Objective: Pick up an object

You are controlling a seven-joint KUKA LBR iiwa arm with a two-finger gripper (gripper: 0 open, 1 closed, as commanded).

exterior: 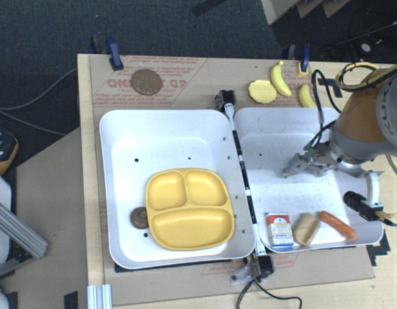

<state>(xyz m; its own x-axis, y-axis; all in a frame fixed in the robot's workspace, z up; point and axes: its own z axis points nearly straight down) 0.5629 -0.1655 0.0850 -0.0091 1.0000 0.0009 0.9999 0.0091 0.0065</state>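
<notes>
Three small things lay along the near edge of the right bin (276,124): a little red-and-white carton (280,229) nearest the divider, a tan bread-like piece (306,228) touching its right side, and an orange carrot-like stick (336,224) just right of that. In the left bin (115,172) a yellow divided plate (187,207) sat toward the near side, with a brown round disc (139,218) tucked against its left rim.

Farther in, over the middle of the right bin, the gripper (298,167) hung low above bare white floor, its fingers spread apart and pointing left, with nothing between them. The grey arm (363,131) with its orange band came in from the right. Any of the three near things would have served as the object to pick, and all stood well apart from the gripper, toward the near wall.

To do this step well, the gripper probably needed to travel toward the near side and come down with one finger on either side of a single piece. The carrot-like stick looked the easiest, as its right end lay free. The carton and the bread-like piece touched, so a descent between them risked shoving both.

Farthest off, on the table (185,69) beyond the bins, lay a brown disc (146,81), a yellow lump (263,91) and a banana (280,79)
</notes>
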